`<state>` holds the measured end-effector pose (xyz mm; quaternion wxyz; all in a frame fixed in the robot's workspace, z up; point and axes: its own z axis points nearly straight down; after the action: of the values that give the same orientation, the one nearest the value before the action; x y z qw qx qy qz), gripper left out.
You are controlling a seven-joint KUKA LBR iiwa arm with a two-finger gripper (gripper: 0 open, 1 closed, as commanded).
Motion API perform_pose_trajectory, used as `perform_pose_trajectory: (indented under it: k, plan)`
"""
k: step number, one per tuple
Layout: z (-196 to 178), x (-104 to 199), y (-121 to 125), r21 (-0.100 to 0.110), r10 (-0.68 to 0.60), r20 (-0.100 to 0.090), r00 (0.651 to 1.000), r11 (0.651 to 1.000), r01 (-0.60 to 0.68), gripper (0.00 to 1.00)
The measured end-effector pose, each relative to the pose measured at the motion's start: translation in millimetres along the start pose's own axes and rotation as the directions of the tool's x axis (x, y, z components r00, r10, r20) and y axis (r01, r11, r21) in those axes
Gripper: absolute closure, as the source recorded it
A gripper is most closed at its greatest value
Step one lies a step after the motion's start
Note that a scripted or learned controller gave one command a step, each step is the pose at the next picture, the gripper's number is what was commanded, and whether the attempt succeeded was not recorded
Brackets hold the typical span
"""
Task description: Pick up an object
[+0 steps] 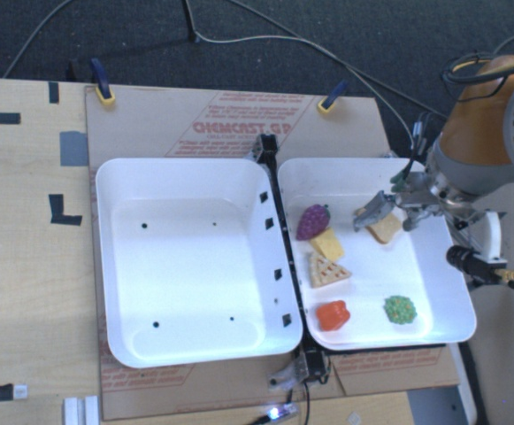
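Observation:
The right bin (442, 277) holds several toy foods. A purple grape bunch (312, 221) lies near the divider, with a yellow cheese wedge (329, 244) and a tan waffle piece (328, 273) just in front of it. A red piece (332, 315) and a green broccoli-like lump (400, 309) sit near the front wall. A tan bread-like piece (386, 231) lies further back and to the right. My gripper (391, 217) hangs low over that tan piece, open, with one finger on each side of it. Whether the fingers touch it is unclear.
The left bin (186, 264) sits beside the right one, with a black-clipped divider (279, 246) where they meet. Both rest on a cardboard sheet (239, 127) clamped at the back. Cables run across the dark floor behind the bench.

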<state>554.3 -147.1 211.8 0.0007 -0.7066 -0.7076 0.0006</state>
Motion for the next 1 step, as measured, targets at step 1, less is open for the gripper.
perform_pose_trajectory:
  k: [1]
  plan:
    - [133.5, 54.7, 53.3, -0.004, -0.005, 0.002, 1.000, 1.000, 0.005, 0.00]
